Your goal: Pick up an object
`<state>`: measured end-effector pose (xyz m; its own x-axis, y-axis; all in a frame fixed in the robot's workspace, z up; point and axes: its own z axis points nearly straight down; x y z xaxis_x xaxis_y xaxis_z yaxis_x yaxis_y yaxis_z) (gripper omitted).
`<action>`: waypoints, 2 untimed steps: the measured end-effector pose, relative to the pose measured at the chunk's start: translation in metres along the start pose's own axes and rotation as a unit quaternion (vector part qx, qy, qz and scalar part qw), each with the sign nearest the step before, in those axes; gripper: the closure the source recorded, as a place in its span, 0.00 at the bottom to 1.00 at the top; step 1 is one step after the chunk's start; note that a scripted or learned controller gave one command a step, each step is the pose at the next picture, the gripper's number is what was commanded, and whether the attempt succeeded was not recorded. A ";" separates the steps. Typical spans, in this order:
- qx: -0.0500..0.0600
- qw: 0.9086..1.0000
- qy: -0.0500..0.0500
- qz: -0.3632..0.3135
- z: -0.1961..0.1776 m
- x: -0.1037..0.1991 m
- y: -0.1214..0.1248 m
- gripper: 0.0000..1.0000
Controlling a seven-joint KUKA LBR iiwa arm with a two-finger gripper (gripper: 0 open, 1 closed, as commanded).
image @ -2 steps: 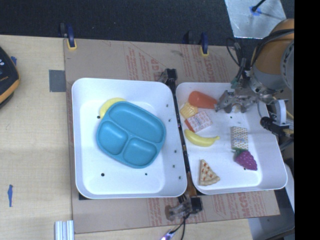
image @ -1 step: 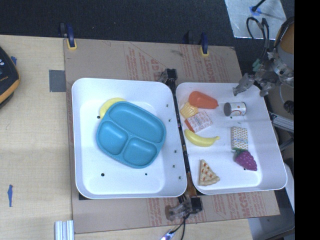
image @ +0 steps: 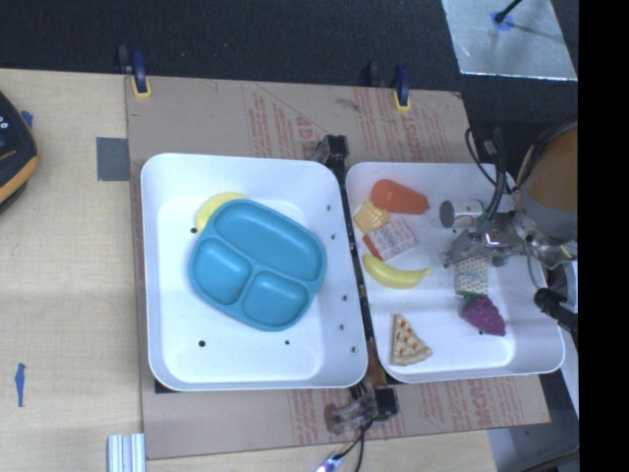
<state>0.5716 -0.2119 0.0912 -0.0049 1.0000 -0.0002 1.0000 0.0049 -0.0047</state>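
Observation:
The right bin (image: pixel 531 357) holds several toy foods: an orange-red carrot-like piece (image: pixel 398 197), a yellow block (image: pixel 370 215) beside a pale wafer (image: pixel 393 236), a banana (image: pixel 395 274), a pizza slice (image: pixel 408 339), a purple grape bunch (image: pixel 483 315) and a greenish checkered packet (image: pixel 472 277). My gripper (image: pixel 474 240) hangs low over the bin's right half, just above the checkered packet's top end. The grey wrist and its orange band (image: pixel 553 180) come in from the right edge. Whether anything is held is unclear.
In the left bin (image: pixel 167 352) a blue divided plate (image: pixel 257 264) lies over a yellow object (image: pixel 218 207). Clamps (image: pixel 336 148) join the bins at the middle seam. A black and orange device (image: pixel 12 150) sits at the far left of the bench.

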 end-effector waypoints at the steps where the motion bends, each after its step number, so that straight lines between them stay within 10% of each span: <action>1: 0.000 1.000 -0.001 -0.001 -0.011 -0.001 0.000 1.00; 2: -0.001 1.000 0.000 0.000 -0.001 0.030 0.052 1.00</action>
<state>0.6233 -0.1815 0.0920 -0.0054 1.0000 -0.0005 1.0000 0.0054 -0.0023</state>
